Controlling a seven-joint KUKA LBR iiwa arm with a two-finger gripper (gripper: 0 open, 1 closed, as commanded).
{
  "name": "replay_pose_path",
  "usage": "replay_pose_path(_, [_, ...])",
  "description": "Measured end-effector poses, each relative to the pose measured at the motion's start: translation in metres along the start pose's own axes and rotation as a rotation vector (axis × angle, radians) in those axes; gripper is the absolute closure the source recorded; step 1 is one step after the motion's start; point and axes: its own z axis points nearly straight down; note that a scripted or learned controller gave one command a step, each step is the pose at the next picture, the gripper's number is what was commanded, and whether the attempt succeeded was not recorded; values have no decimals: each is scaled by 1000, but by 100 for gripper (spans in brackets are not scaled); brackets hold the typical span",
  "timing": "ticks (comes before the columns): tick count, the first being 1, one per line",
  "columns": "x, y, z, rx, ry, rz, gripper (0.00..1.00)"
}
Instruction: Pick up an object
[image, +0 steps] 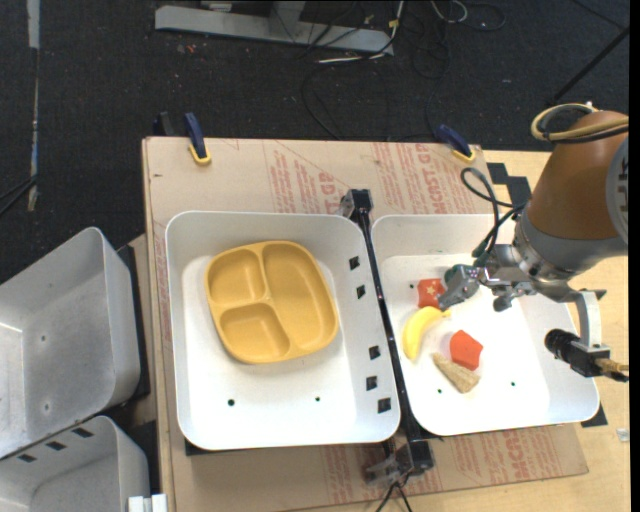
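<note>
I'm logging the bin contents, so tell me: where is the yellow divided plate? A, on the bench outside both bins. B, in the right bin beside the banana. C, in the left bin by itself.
C: the yellow divided plate lies alone in the left bin, while the banana lies in the right bin.

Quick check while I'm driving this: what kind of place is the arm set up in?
Probably a robotics lab test bench: two white bins sit on a cardboard sheet held by clamps, loose cables lie on the dark floor, and toy food like the banana serves as props.
</note>
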Motion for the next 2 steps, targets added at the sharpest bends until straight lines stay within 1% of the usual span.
replay_pose_path(1, [0, 3, -7, -14, -2, -3, 0])
replay_pose_path(2, [-2, 8, 55, -8, -1, 1, 0])
